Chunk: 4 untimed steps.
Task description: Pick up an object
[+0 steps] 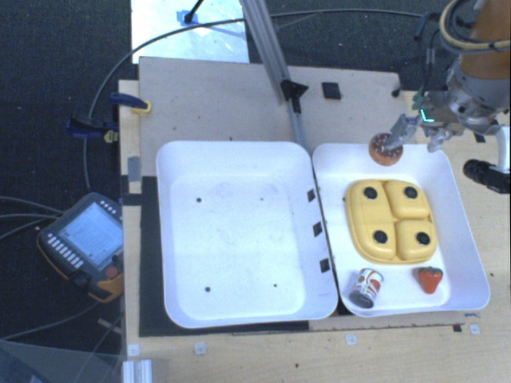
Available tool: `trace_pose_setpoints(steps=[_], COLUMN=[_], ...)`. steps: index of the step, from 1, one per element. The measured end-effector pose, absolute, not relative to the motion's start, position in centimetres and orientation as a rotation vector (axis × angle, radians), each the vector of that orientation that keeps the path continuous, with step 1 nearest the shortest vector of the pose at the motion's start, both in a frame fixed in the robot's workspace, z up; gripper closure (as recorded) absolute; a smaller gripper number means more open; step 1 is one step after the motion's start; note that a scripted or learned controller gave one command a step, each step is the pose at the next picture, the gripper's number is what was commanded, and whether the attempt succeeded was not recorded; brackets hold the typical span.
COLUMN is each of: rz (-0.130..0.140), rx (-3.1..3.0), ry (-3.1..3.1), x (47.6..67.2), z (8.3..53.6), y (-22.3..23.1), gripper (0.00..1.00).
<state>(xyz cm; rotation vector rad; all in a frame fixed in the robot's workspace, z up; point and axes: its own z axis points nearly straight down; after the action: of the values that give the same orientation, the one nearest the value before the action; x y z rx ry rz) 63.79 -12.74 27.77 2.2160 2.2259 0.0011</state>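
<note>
So the gripper is up over the back edge of the right bin, fingers spread with nothing in them, and the brown donut sits just beside its left finger, behind the yellow tray.

Handheld control pendant with lit screen on the dark floor at near left, blue and yellow clamps on the bench's far-left edge, grey pole slanting across the far side, small black block beside it.
</note>
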Motion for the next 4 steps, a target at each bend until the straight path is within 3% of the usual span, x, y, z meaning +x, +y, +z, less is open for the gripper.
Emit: trace_pose_setpoints(steps=[1,4], rz=[0.002,-0.002], rx=[2.215,2.22], ry=[2.225,2.224], x=[63.8,63.5], z=[27.8,13.3], y=[-12.7,-12.9], gripper=[0.0,0.0])
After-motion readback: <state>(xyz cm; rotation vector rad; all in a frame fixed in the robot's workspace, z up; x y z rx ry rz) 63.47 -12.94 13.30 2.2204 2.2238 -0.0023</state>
